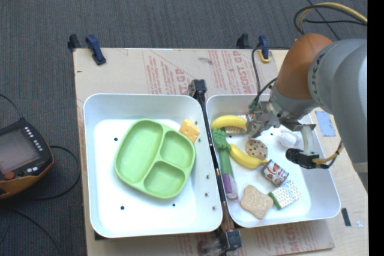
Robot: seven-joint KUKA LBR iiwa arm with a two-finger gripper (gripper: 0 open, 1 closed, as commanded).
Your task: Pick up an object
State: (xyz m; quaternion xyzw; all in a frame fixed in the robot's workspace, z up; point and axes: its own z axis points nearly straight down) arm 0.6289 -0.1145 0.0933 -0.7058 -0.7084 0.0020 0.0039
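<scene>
Gripper (259,125) is hovering just above the cookie (256,147), beside the upper banana (228,122); its grip I cannot tell. It's lining up, needing a straight descent.

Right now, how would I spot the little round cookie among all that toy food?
Look in the right-hand white bin, the crowded one. Near its middle lies a yellow banana, and the cookie sits just above its curve. It is the one small tan disc with dark chips; the slice of bread is bigger and plain.
</scene>
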